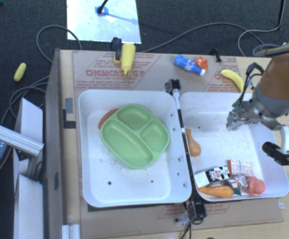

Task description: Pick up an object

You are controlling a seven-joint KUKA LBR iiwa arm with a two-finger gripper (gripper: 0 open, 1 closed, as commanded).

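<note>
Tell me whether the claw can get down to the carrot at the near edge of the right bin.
Probably yes. The claw hangs over the right bin, and the carrot lies uncovered on top, though a small carton crowds it.

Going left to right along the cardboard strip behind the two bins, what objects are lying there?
Yellow squeeze bottle → blue-and-white bottle with the orange end → banana.

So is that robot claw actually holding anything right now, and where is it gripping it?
Nothing shows in the gripper; it hangs over a bare part of the right bin, apart from the items at the near edge.
</note>
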